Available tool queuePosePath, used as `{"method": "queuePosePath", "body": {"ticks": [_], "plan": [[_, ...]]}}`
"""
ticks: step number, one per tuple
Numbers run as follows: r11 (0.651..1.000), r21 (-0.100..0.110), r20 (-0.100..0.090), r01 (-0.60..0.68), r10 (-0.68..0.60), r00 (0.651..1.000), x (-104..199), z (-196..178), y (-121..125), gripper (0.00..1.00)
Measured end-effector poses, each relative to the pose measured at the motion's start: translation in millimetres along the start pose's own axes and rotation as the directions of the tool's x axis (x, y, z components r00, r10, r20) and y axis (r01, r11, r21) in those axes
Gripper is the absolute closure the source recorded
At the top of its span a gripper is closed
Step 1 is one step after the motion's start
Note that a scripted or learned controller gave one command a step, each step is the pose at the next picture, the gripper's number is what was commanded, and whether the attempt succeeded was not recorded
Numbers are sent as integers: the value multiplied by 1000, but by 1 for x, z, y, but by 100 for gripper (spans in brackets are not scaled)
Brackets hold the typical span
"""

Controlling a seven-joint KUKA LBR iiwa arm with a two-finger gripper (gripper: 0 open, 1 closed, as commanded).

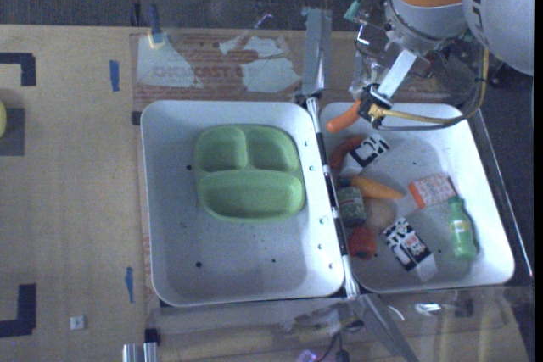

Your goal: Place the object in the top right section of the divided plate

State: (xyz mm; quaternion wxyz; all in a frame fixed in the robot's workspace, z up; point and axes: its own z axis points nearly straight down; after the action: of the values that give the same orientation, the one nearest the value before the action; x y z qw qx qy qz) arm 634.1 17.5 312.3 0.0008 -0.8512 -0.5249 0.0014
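Note:
A green divided plate (249, 172) lies in the left bin (170, 250), with two small sections at its far side and one long section at its near side. My gripper (372, 108) hangs over the far left corner of the right bin (488, 263). It is shut on one end of an orange carrot-like piece (343, 121), which sticks out to the left towards the wall between the bins. The plate is well to the left of the gripper.
In the right bin lie a black-and-white carton (370, 150), a second orange carrot (378, 187), a small can (350, 204), a red item (361, 242), another black-and-white carton (407, 245), an orange-and-white packet (431, 189) and a green bottle (461, 228).

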Motion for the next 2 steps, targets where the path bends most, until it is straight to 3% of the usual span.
{"method": "queuePosePath", "body": {"ticks": [1,2], "plan": [[999,-3,-3,-41,41,999,73,-9,-13,100],[1000,0,0,6,-6,1000,42,52,15,100]]}}
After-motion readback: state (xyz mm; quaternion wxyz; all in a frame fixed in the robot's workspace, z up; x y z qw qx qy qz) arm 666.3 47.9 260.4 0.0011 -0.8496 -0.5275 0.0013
